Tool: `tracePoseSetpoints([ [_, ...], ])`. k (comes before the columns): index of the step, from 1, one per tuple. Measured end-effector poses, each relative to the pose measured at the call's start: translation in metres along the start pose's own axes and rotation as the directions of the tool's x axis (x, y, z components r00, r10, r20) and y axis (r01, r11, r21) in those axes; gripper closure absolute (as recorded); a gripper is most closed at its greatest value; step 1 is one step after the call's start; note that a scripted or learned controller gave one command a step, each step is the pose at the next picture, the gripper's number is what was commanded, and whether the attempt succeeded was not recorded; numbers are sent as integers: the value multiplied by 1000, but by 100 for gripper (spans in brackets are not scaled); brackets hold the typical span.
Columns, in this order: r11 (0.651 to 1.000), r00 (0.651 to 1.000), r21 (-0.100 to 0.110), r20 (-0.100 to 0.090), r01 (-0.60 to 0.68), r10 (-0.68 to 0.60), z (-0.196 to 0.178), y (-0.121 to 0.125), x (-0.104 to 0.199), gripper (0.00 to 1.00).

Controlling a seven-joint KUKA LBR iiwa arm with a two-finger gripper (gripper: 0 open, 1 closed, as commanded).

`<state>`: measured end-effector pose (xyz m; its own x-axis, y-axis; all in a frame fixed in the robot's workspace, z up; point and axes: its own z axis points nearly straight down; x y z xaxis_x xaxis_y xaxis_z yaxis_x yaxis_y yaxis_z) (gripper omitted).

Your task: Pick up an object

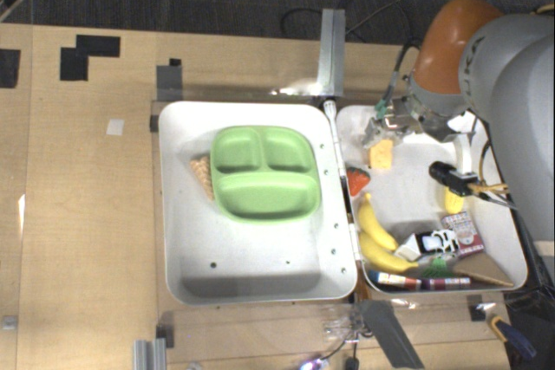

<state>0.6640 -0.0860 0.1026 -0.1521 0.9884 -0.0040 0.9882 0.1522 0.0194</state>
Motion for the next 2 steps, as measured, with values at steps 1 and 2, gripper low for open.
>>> tracePoseSetpoints([
  [1,989,989,11,-4,146,-146,-85,-9,37,100],
  [2,741,741,4,-8,672,-672,-86,5,31,100],
])
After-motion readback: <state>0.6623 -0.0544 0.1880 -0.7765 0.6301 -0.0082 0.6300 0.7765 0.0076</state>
